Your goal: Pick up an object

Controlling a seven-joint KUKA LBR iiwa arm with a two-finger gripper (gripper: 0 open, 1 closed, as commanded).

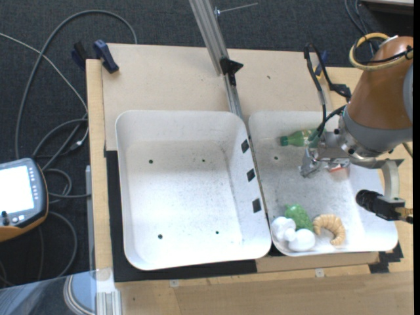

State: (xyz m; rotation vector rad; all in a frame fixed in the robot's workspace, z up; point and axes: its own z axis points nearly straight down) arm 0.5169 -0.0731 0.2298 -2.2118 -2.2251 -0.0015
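Note:
My gripper (314, 165) hangs low over the middle of the right bin (377, 240), under the grey and orange arm (384, 97) that comes in from the right. A small green bottle (296, 138) lies on its side just up and left of the gripper, close to it. A bit of a red and white object (338, 168) peeks out right beside the gripper, partly hidden by the wrist. At the bin's front edge lie a green object (296, 214), two white lumps (293, 233) and a tan croissant-shaped piece (331, 228).
The left bin (131, 136) sits beside the right one, split from it by a raised rim with black tabs (250, 174). A slanted metal post (209, 28) rises behind the bins. A black fitting (377, 204) sticks out at the right bin's right side.

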